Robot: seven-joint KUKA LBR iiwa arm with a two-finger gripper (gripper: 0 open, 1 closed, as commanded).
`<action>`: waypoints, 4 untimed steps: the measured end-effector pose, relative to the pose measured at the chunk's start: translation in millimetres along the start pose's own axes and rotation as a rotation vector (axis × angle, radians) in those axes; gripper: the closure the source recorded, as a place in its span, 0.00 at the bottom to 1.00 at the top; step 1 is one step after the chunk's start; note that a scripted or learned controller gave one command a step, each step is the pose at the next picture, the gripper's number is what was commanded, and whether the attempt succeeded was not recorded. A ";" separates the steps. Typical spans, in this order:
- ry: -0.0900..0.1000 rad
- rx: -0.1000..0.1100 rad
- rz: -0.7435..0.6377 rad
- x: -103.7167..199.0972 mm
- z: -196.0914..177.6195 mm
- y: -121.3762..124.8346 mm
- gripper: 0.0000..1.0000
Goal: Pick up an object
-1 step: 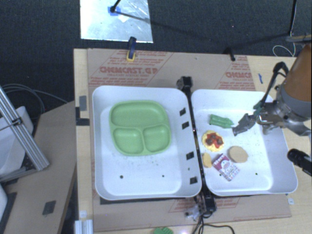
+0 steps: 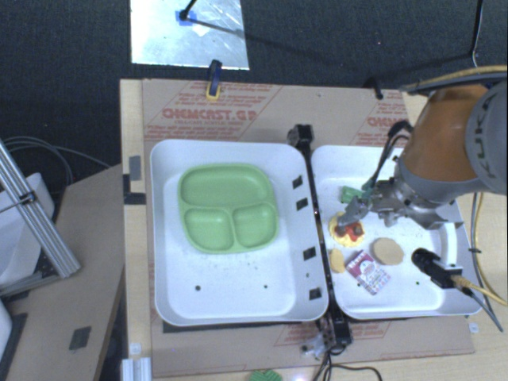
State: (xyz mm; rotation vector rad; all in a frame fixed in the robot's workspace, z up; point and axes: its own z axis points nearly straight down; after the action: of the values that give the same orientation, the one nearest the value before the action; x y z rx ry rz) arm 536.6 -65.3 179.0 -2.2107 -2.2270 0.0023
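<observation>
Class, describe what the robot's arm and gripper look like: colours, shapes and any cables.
The arm is thick, rounded and grey, with a broad orange band above the wrist. A thin dark cable loops beside that band. The gripper is a small grey metal piece, narrower than the arm.

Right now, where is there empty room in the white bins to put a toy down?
The left white bin has bare floor between the green divided plastic tray and its near wall. The right white bin is crowded: the gripper is right by a red-and-yellow toy, a round tan disc and a pink patterned packet.
</observation>
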 end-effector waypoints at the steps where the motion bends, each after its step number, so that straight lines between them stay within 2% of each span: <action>1: -0.003 -0.004 0.009 -48.7 79.9 35.5 0.00; 2: -0.001 -0.006 0.001 -30.4 94.8 57.1 0.00; 3: -0.003 -0.011 0.002 -34.7 92.6 112.6 0.00; 4: -0.001 -0.006 0.002 -34.8 82.0 110.5 1.00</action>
State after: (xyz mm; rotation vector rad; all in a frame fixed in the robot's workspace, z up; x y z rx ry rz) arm 647.1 -99.1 96.6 -2.2163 -2.2278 -0.0033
